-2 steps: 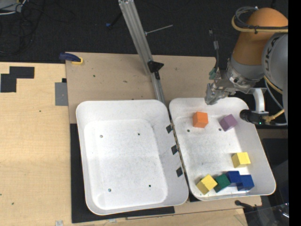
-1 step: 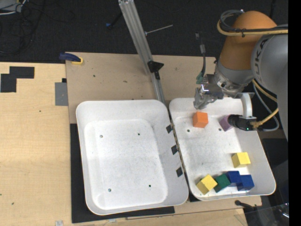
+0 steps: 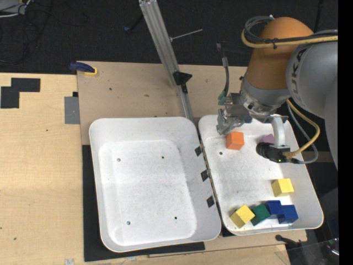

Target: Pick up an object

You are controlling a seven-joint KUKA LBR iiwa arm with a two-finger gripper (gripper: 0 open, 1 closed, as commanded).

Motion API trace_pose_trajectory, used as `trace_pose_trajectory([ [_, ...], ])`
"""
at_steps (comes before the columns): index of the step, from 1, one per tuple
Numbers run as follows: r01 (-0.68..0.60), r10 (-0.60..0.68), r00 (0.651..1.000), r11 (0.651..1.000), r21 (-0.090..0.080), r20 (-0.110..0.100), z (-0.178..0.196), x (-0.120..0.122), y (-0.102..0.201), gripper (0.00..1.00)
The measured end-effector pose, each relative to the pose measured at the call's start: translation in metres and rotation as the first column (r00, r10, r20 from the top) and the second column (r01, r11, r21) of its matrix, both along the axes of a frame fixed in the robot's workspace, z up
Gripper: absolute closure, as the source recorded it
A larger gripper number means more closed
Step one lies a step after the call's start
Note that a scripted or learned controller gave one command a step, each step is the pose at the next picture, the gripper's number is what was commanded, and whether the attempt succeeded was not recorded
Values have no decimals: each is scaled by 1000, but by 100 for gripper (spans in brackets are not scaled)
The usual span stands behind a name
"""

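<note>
The claw (image 3: pixel 227 125), its grip state impossible to tell, is poised just beside the orange block (image 3: pixel 235 140) in the right bin (image 3: pixel 309 217), where a squarely centred descent is judged necessary.

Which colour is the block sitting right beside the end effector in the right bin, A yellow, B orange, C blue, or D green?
B: the orange block sits just below the end effector near the far end of the right bin, while the other blocks lie toward its near end.
</note>
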State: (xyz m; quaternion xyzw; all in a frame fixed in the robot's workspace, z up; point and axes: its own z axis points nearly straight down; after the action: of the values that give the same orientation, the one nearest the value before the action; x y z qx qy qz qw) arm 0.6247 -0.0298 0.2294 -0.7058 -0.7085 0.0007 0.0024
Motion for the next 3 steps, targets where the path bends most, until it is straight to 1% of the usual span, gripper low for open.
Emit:
trace_pose_trajectory([
  [2, 0, 0, 1000, 1000, -1, -2, -15, -54, 90, 100],
  [3, 0, 0, 1000, 1000, 0, -1, 9, -88, 126, 100],
])
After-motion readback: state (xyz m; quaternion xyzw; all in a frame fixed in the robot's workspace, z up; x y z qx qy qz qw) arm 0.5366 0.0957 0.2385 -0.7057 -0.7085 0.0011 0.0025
